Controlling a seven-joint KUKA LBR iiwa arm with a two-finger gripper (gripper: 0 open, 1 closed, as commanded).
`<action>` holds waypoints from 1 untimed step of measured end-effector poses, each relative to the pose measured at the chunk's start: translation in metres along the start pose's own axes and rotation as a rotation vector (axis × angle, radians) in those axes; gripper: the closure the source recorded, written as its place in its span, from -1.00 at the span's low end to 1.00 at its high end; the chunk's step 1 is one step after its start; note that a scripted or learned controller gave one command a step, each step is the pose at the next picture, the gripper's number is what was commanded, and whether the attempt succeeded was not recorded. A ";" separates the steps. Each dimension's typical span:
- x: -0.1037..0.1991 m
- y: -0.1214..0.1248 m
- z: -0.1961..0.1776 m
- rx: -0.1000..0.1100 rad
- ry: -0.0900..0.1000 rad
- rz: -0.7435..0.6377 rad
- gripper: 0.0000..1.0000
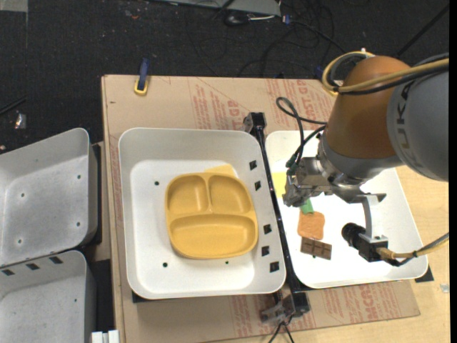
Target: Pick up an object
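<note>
My gripper (298, 194) hangs low over the left part of the right bin (400, 191), under the grey and orange wrist. A small green piece (307, 207) shows just below it, touching or nearly touching the gripper; I cannot tell whether it is held. Directly in front of that lies a flat orange piece (311, 225). A brown block (315, 249) rests nearer the bin's front. A yellow sliver (280, 184) peeks out by the bin's left wall, partly hidden by the gripper.
The left bin (143, 263) holds a yellow divided plate (211, 216) with a pale yellow sheet (223, 171) sticking out behind it. Black clips line the wall between the two bins. Grey trays (43, 191) sit off the bench at the left.
</note>
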State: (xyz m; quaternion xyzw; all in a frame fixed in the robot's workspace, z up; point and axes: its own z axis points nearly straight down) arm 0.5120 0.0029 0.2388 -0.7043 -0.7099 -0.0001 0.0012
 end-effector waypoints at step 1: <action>0.054 -0.015 -0.007 0.000 0.000 0.000 1.00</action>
